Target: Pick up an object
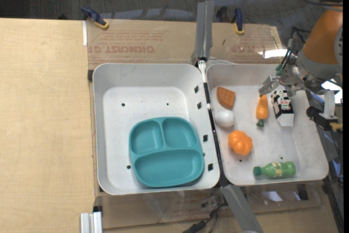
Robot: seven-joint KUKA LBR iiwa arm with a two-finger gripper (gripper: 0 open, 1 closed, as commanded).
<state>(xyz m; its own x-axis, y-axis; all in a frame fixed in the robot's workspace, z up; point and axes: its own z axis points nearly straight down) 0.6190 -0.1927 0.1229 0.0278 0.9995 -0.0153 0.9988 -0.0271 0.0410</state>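
Observation:
The right bin [311,166] holds several small things. An orange carrot [262,108] lies upright in the picture near the bin's middle right. My gripper [282,105] reaches in from the right and hangs low just to the right of the carrot, close to it; I cannot tell if they touch. An orange wedge [226,97] lies at the bin's left, with a white egg [223,118] just below it. A round orange fruit [240,142] sits further toward the front. A green bottle [275,170] lies on its side near the front edge.
The left bin [109,117] holds a teal divided plate [165,151]. A grey divider post [204,35] rises between the bins at the back. Cardboard with two clamps [97,19] lies behind the bins. The arm's orange band [325,35] is over the right bin's far right corner.

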